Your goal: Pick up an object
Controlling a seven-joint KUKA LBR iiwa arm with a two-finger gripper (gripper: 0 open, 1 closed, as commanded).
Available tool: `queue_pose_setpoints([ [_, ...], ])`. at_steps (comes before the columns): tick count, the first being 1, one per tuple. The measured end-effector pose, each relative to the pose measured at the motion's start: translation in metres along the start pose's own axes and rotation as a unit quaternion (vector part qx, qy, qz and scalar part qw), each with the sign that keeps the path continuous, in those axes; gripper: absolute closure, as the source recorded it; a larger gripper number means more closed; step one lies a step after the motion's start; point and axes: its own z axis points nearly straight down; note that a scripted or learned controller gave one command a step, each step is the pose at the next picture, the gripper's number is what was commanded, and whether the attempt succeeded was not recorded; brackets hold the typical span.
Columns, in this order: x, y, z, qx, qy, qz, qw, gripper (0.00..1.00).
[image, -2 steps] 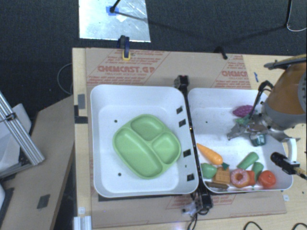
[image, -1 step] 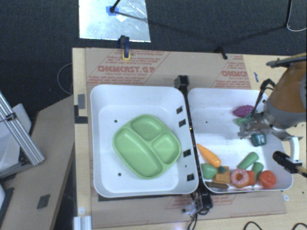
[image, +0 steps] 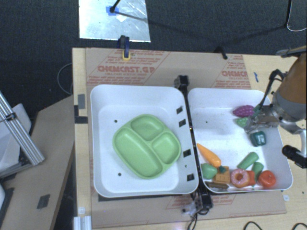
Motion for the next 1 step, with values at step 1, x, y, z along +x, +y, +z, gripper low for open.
queue_pose_setpoints([
  [1,-0.0005,0.0023,-0.0538,-0.001,0.000,-0.001,1.0000,1.00],
])
